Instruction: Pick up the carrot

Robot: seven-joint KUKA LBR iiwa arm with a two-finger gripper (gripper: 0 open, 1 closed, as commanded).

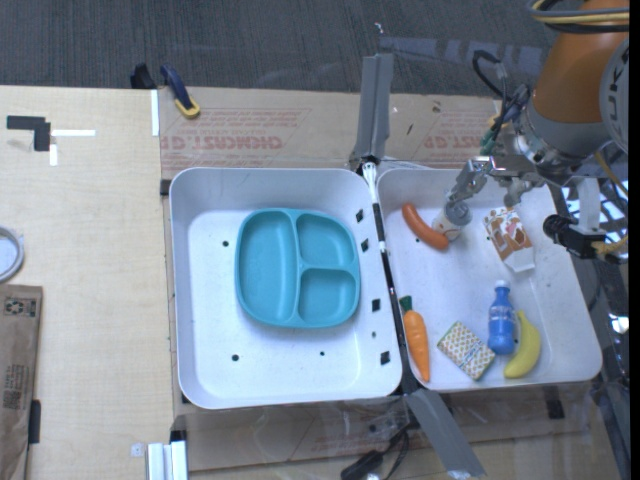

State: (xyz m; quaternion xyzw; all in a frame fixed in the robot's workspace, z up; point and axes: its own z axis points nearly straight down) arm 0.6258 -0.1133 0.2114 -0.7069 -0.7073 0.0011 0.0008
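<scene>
The carrot (416, 344) lies in the right bin (560, 268), hard against its left wall near the front corner, green stub toward the back and tapered tip toward the front; it looks like a small toy, so probably light, stiff and smooth-skinned, apt to slip or roll if pinched off-centre; the best hold is likely across the thick upper half, just below the green top, though the wall beside it leaves little room for a finger on that side; just beside it to the right sits a patterned packet (466, 349), then a blue bottle (501, 317) touching a banana (523, 348); farther back lie a sausage (426, 228) and a small printed carton (509, 236); the pincer (459, 206) hangs over the back of the same bin, close to the sausage and well apart from the carrot, and whether it is spread or closed I cannot tell; the left bin (200, 298) holds a teal divided plate (297, 268); both bins rest on the table (80, 268)
</scene>
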